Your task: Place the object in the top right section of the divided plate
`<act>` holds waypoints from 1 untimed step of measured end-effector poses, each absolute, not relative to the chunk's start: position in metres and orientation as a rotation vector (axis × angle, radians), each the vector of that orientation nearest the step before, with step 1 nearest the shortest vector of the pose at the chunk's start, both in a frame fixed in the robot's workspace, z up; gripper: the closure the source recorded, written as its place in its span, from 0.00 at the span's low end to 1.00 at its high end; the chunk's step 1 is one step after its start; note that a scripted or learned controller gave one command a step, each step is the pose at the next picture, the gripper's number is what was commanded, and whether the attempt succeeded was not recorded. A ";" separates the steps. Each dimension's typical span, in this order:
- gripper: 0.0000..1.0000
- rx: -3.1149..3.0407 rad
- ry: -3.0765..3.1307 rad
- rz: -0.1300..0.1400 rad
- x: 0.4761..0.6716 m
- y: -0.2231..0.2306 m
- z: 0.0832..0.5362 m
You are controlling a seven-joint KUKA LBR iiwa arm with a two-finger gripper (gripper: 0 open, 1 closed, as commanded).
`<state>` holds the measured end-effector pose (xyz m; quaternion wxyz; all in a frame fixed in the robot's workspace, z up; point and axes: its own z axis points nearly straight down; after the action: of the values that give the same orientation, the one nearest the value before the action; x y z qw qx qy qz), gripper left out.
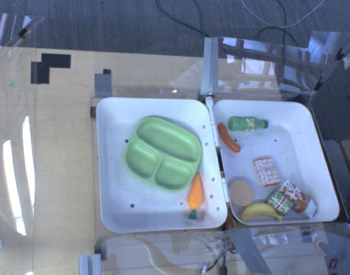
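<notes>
In the camera view, 2 shallow white bins are seen side by side on a pale wooden bench (pixel 54 171).

In the left bin (pixel 109 171), a green divided plate (pixel 163 152) is laid flat and turned at a slant. It is split into 3 sections: 1 long section along its upper right side and 2 smaller ones along its lower left side. An orange toy carrot (pixel 195 192) is found on the bin floor just beside the plate's lower right edge, outside every section. Its green stem end is pointed toward the bin's near wall.

In the right bin (pixel 315 148), 7 items are spread out. A green bottle (pixel 248 123) is laid on its side near the far wall, and a red sausage (pixel 228 138) is set at a slant just below it, close to the shared wall. A red-and-white carton (pixel 266 172) is placed near the middle. A round tan disc (pixel 241 192) is seen by the near left corner, with a yellow banana (pixel 260 211) touching its lower edge. A small green can (pixel 278 202) and a red-and-white box (pixel 299 199) are packed together just right of the banana.

Black cables (pixel 180 4) are looped on the dark floor beyond the bench.
</notes>
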<state>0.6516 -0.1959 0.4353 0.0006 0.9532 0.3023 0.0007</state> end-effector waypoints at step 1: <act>1.00 2.989 0.966 -0.004 0.654 -0.192 0.443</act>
<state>0.6536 -0.1921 0.4429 0.0002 0.9515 0.3077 -0.0013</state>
